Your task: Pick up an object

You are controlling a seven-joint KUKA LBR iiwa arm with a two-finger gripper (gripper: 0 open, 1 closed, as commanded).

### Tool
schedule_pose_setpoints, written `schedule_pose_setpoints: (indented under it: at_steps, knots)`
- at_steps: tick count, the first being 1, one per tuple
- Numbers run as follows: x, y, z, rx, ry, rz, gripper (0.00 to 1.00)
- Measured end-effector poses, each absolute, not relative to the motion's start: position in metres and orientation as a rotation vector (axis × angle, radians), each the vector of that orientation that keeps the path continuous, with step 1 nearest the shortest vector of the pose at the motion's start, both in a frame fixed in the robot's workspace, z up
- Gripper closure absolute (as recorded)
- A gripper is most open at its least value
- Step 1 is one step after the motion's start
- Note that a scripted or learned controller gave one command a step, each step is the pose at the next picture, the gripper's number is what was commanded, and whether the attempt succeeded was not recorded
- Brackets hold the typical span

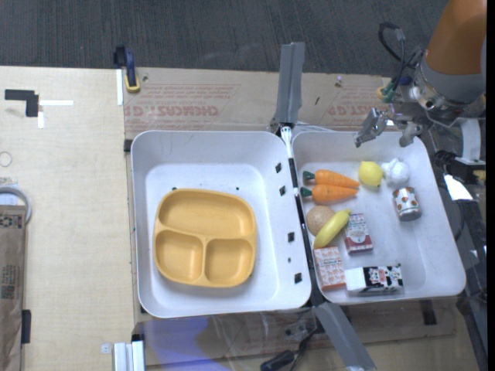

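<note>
Hovering over the far edge of the right shallow white bin (441, 230), the two-finger gripper (390, 127) has its fingers spread and empty — the approach step, nothing grasped. The nearest candidates, a small yellow lemon (370, 174) and a crumpled white object (397, 171), lie just below it. Next it must descend, centre over one piece, then close.

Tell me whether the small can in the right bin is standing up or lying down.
Lying down. The can rests on its side on the right bin floor, showing its printed wall, with a silvery end turned toward the bin's near side.
</note>
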State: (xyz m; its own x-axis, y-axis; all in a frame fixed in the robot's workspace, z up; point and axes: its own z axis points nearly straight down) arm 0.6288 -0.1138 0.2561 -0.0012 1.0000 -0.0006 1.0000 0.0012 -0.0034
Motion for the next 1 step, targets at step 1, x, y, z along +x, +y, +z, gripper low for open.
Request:
schedule_pose_setpoints:
  at_steps: [1]
  knots:
    - [0.6150,-0.1384,0.1335,-2.215,-2.224,0.004,0.00]
